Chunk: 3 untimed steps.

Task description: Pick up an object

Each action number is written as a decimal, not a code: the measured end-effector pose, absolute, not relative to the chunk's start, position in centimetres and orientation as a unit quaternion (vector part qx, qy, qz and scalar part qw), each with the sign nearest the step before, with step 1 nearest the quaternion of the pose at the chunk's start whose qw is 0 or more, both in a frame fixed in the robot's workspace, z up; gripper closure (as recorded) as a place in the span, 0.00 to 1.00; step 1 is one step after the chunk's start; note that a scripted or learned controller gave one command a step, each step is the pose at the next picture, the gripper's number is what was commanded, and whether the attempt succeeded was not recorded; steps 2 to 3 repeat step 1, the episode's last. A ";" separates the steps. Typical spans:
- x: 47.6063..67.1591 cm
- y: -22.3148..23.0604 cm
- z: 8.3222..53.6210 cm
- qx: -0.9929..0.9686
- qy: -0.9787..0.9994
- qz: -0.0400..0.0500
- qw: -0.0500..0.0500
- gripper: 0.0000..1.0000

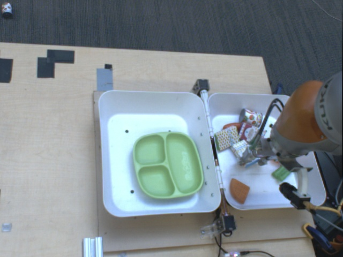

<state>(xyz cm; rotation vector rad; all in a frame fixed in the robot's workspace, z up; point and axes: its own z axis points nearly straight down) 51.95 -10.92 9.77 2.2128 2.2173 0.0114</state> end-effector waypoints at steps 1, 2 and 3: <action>48.8 -3.7 18.5 0.705 0.709 0.002 0.001 1.00; 48.8 -3.7 18.5 0.705 0.709 0.002 0.001 1.00; 48.8 -3.7 18.5 0.705 0.709 0.002 0.001 1.00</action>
